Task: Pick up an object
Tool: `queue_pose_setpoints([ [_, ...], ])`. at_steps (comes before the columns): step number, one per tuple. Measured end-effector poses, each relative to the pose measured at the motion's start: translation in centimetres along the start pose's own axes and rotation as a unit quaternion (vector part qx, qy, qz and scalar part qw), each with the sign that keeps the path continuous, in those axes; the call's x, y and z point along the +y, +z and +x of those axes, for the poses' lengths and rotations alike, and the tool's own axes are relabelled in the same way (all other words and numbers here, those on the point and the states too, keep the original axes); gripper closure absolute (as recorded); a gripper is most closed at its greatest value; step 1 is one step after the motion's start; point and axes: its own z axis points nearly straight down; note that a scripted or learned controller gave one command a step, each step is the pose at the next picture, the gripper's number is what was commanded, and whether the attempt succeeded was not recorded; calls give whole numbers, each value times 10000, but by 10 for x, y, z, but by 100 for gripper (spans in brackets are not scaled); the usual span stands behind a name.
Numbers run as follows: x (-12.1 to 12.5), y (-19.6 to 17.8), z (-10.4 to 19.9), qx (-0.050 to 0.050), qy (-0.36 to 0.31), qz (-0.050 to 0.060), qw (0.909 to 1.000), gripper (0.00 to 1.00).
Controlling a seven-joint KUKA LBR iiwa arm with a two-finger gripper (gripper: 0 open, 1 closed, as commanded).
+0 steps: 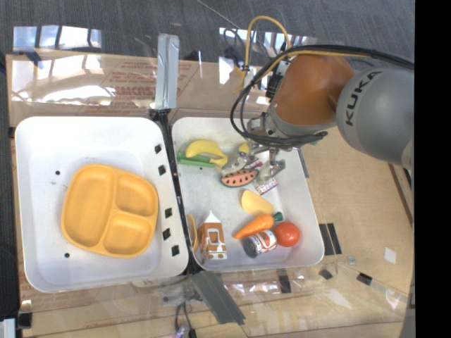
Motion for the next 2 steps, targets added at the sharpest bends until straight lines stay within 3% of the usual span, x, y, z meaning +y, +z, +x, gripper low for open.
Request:
queue_pose_setpoints([
  [1, 38, 4, 35, 9, 495, -40, 9988, 0],
  [2, 36, -8, 32, -2, 466, -11, 9989, 100],
])
